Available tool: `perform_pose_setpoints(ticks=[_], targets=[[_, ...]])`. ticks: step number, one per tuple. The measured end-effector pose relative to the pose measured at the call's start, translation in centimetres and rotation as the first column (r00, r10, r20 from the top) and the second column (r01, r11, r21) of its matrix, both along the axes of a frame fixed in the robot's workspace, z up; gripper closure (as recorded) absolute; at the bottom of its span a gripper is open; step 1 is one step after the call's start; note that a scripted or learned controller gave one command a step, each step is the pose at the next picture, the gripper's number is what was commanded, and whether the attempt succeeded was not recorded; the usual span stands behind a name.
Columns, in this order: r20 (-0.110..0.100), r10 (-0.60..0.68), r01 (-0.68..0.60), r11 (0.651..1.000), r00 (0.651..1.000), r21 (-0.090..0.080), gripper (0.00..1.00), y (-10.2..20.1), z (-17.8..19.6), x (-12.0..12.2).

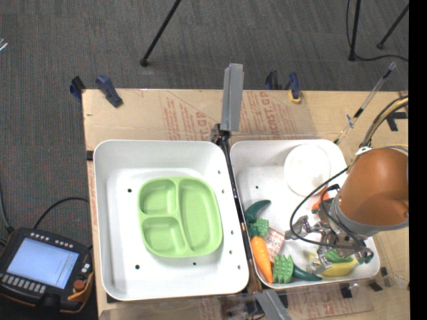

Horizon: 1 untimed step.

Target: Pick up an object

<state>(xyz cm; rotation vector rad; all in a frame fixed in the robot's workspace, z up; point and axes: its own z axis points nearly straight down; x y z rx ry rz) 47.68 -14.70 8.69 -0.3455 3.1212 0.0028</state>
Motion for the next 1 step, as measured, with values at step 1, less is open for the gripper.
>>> perform_pose_setpoints(ticks=[1], targets=[[0.002,0.259,-0.259,0.966,0.966,0.0,0.0,-3.48,0.08,8.21]])
